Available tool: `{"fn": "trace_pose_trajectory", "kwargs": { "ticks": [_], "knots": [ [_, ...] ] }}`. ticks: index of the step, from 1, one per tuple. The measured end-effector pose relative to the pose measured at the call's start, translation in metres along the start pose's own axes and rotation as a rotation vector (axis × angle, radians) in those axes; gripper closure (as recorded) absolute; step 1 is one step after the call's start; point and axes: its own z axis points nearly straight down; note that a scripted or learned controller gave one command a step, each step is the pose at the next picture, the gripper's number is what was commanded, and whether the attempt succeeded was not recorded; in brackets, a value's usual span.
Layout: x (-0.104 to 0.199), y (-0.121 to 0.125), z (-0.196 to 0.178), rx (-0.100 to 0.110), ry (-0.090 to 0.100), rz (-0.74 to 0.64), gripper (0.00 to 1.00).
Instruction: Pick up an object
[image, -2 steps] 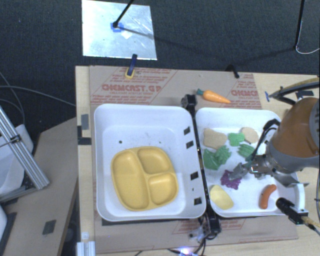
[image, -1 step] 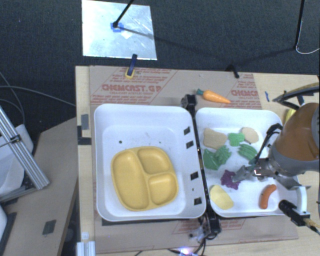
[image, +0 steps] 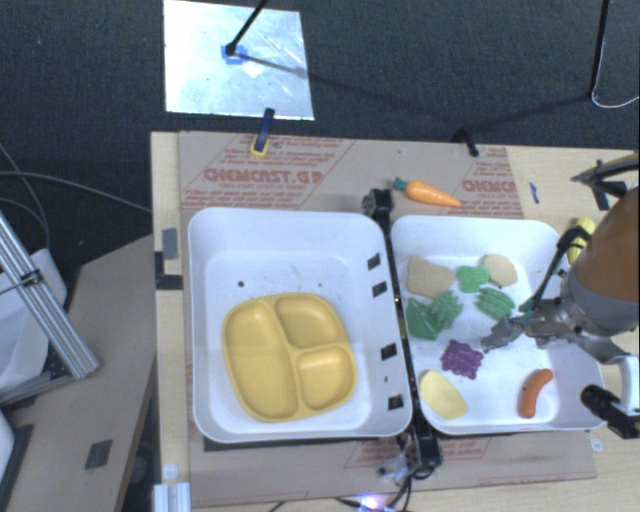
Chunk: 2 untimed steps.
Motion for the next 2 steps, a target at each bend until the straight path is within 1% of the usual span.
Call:
{"fn": "trace_pose_trajectory", "kwargs": {
  "ticks": [1, 2],
  "knots": [
    [-0.023, -0.001, -0.004, 0.003, 0.001, 0.002, 0.0],
    [0.024, 0.0, -0.031, 0.003, 0.002, -0.003, 0.0]
  ]
}}
